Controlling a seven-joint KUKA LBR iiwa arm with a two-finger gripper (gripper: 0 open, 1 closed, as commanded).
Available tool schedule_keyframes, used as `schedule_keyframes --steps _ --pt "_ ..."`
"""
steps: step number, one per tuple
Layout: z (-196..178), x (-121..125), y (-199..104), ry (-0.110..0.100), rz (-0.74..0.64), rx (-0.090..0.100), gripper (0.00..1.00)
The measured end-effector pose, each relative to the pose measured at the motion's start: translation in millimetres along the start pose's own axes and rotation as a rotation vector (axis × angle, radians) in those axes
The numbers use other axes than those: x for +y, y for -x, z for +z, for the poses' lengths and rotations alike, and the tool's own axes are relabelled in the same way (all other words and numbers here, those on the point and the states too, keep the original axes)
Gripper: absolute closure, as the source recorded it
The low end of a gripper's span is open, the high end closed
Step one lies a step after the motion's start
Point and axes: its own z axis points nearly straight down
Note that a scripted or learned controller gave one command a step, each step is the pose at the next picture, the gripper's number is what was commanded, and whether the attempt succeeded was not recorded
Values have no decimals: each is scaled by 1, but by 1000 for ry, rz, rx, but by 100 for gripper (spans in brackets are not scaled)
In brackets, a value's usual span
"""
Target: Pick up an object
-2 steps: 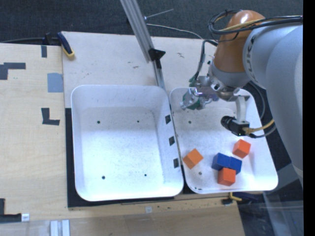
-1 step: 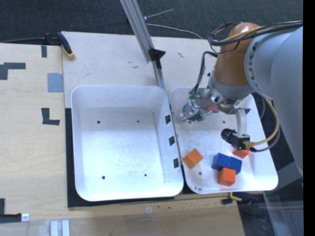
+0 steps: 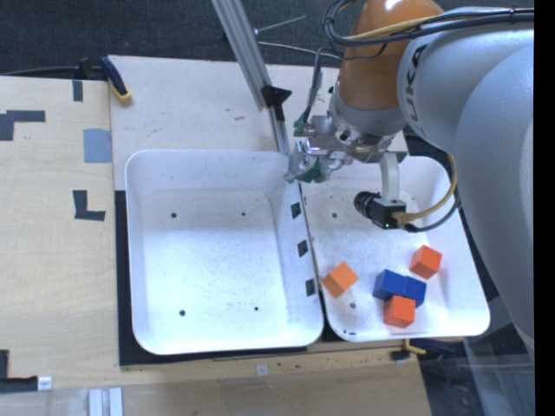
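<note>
Several blocks lie in the right bin: an orange block near the divider, a blue block, a red-orange block touching the blue one's front, and another red-orange block further right. My gripper hangs over the far end of the divider between the bins, well behind the blocks. A small greenish patch shows at its tip, too small to identify.
The left bin stands beside the right one, sharing a raised rim with black marks. A slanted metal rail rises behind the gripper. The arm's grey bulk covers the right bin's far right side. A black cable part hangs over that bin.
</note>
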Motion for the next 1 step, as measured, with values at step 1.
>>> schedule_keyframes --steps 1 --pt "45 -29 -4 -13 9 -4 100"
